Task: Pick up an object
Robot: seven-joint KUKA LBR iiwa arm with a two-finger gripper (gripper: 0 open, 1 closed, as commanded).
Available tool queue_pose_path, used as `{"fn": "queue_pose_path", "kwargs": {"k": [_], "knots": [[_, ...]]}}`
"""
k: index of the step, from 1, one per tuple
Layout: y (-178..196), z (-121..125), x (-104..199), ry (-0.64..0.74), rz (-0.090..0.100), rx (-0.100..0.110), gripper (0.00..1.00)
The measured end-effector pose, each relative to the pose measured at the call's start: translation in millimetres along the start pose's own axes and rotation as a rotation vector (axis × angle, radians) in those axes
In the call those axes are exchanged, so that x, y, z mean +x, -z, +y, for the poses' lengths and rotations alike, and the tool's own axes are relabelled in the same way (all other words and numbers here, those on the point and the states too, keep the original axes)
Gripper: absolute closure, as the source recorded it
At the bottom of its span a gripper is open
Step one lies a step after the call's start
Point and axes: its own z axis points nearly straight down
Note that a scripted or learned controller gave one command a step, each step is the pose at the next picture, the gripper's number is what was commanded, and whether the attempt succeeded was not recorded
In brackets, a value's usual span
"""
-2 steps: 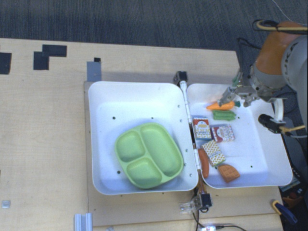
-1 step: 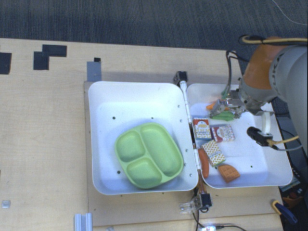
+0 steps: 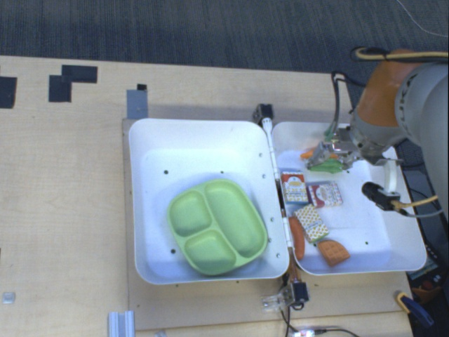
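Observation:
My gripper [image 3: 332, 150] hangs low over the far part of the right bin [image 3: 393, 251], at the end of the grey arm with its orange band [image 3: 382, 93]. Just beneath it lie a flat green item [image 3: 324, 166] and a small orange piece [image 3: 308, 154]; I cannot tell whether it touches either. Nearer the front lie a red-and-white packet [image 3: 293, 187], a second packet [image 3: 327, 194], a patterned packet [image 3: 312, 224], a red sausage-like item [image 3: 298, 239] and an orange-brown chunk [image 3: 334, 252].
The left bin [image 3: 151, 181] holds a light green divided plate [image 3: 217, 227]. A black part with a yellow cable [image 3: 382, 196] hangs over the right bin's right side. The ridge between the bins [image 3: 276, 181] runs close to the packets.

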Motion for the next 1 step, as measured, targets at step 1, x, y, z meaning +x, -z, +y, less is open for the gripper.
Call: {"fn": "queue_pose_path", "kwargs": {"k": [1], "knots": [[89.5,-60.6,55.5,-0.002,0.001,0.003,1.00]]}}
